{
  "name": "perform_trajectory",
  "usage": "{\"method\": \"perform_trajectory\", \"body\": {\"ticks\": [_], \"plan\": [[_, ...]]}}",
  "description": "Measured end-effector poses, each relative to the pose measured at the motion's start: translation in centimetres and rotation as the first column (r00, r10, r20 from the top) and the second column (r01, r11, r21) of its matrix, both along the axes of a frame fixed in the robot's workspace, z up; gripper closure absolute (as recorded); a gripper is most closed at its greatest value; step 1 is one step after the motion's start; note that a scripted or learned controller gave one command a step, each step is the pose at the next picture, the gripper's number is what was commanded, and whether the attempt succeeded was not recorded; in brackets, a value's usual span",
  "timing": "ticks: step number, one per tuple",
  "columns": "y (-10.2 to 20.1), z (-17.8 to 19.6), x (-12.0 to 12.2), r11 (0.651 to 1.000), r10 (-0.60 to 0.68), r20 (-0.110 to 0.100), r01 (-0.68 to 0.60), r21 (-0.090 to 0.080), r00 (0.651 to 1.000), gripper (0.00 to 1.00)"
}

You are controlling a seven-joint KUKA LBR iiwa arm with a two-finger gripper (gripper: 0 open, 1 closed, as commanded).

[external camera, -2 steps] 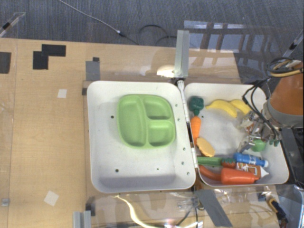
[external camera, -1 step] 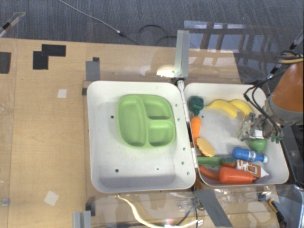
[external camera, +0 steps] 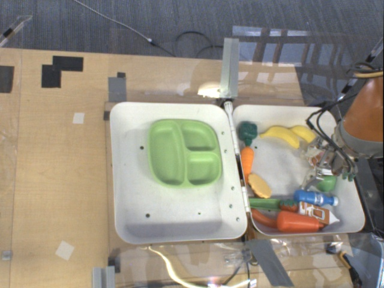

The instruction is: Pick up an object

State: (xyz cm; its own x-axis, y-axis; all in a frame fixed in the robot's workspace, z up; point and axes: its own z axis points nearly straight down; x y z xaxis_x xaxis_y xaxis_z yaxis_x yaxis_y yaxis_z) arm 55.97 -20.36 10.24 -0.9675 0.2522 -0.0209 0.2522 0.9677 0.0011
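Divided plate (external camera: 183, 152) in left bin (external camera: 129, 221), banana (external camera: 288, 135), carrot (external camera: 246, 161), bottle (external camera: 314, 198) in right bin (external camera: 354, 224)

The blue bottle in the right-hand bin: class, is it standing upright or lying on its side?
Lying on its side. The blue bottle stretches lengthwise across the floor of the right bin, its white cap pointing right, just above the orange carrot.

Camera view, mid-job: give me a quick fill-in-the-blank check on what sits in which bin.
1. The green plastic divided plate lies in the ____ white bin.
2. The yellow toy banana lies in the ____ white bin.
3. The plate has ____ compartments.
4. The orange toy carrot lies along that bin's ____ wall.

Missing words: left; right; three; left
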Motion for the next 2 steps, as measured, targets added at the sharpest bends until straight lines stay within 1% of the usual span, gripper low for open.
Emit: {"method": "perform_trajectory", "body": {"ticks": [1,2], "plan": [[-0.12,-1.32,-0.19,1.000,-0.016,-0.007,0.016,0.001,1.000,0.00],[0.84,-1.85,-0.90,1.000,0.014,-0.015,-0.014,-0.005,1.000,0.00]]}}
